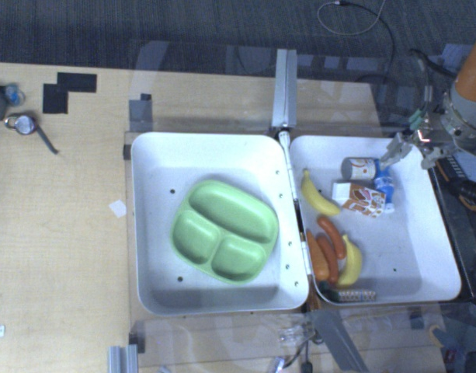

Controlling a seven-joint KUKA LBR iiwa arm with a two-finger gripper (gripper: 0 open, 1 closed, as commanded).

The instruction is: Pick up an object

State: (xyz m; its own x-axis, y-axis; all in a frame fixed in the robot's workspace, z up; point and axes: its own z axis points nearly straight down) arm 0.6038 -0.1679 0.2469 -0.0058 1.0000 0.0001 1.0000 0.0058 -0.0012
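The right bin (436, 274) holds a silver can (359, 167) lying on its side. Beside it are a white and red carton (364, 201) and a blue packet (385, 187). A yellow banana (318, 196) lies near the bin's left wall. A second banana (351, 261) rests beside several orange sausages (324, 251) at the front. My gripper (414, 151) hangs over the bin's back right part, just right of the can. Its fingers (394, 151) are spread open with nothing between them.
The left bin (152, 286) carries a green divided plate (224, 230). A metal divider post (283, 92) stands between the bins at the back. Cables (393, 68) run behind the right bin. Black tape marks (67, 90) and a small tool (24, 124) lie on the wooden bench at far left.
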